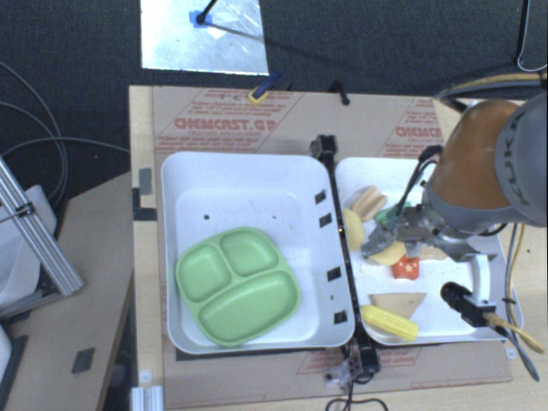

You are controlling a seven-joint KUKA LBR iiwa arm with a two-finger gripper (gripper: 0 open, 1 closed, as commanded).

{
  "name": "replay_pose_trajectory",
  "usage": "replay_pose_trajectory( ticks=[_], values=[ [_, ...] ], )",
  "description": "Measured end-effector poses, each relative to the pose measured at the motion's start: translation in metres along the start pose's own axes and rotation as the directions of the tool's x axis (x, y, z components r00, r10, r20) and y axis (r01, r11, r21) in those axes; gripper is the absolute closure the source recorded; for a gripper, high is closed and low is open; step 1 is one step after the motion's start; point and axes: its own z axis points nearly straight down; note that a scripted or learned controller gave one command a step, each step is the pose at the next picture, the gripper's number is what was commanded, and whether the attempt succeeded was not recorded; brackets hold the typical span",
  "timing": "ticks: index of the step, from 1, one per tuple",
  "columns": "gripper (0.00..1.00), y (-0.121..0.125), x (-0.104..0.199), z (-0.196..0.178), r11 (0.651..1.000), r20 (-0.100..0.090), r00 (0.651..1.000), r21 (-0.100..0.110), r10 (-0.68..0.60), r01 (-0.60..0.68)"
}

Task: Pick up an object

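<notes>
Over the right bin (445, 330), the gripper (377, 245) hangs low, touching or just above a pale yellow piece (387, 254), whether clamped or apart I cannot tell.

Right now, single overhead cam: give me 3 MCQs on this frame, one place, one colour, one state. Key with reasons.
1. The green divided plate lies in:
A. left bin
B. right bin
C. outside both bins

2. The small block beside the tool is:
A. blue
B. red
C. black

3. The corn cob is:
A. lifted by the arm
B. lying on the bin floor
C. on the plate

Key:
1 A, plate lies within the left bin walls.
2 B, red block shows plainly.
3 B, cob rests by the right bin front wall.
</notes>
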Motion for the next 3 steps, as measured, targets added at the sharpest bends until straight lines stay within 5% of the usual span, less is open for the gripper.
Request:
replay_pose_trajectory(
  ticks=[1,2,3],
  values=[
    [0.00,-0.031,-0.053,0.089,1.000,0.001,1.000,-0.001,0.006,-0.006],
    [0.00,-0.007,0.010,-0.010,1.000,0.000,1.000,-0.020,-0.011,0.011],
    [0.00,-0.029,0.115,-0.003,1.000,-0.003,1.000,-0.009,-0.014,0.014]
  ],
)
